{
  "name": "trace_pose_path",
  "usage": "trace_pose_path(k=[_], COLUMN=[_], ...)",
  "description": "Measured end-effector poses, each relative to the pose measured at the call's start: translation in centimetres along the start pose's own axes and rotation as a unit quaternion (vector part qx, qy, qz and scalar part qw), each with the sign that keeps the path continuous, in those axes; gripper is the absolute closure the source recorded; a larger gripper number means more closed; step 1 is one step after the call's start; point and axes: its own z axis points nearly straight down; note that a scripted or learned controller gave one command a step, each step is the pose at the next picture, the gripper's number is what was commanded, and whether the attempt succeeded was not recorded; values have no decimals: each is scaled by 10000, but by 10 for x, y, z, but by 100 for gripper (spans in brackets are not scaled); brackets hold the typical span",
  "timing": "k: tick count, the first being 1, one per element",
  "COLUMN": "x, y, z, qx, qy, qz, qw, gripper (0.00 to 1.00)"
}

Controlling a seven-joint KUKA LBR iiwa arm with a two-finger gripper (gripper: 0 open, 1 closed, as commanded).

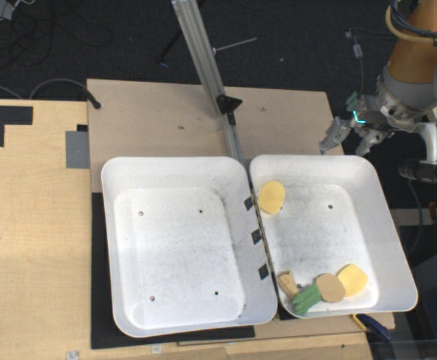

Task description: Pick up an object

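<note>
I have the gripper (351, 136) parked above the right bin's (387, 201) twelve o'clock rim, fingers spread and empty, clear of the contents. The yellow disc (271, 197) lies at ten o'clock; the tan, yellow and green pieces (329, 287) cluster at six.

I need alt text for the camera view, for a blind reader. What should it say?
A robot arm's open gripper hangs above the far edge of the right bin, holding nothing. That bin contains two yellow pieces, a tan disc and a green object.
</note>
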Motion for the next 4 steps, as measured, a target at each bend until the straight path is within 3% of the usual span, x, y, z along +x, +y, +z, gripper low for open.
trace_pose_path(k=[1,4], x=[0,9], y=[1,-13], z=[-3,170], qx=[-21,7], qy=[-7,2], qz=[-16,16], qw=[10000,10000], gripper=[0,0])
